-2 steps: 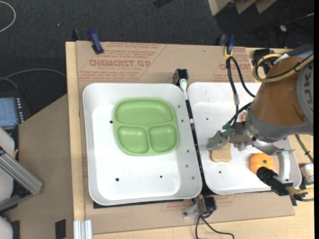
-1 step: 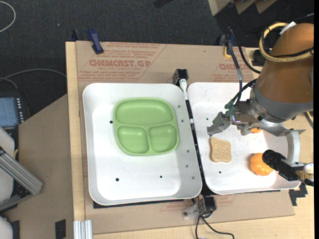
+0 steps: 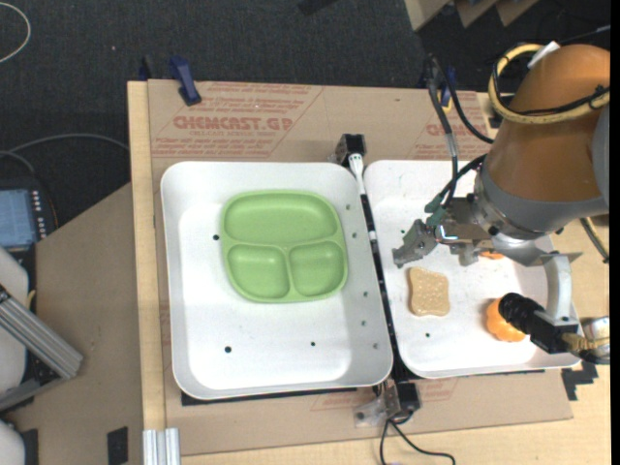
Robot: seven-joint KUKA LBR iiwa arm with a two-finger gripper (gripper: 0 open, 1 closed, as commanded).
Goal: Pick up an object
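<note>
Tan bread slice [image 3: 429,293] flat in right bin; orange object [image 3: 501,320] nearby
</note>
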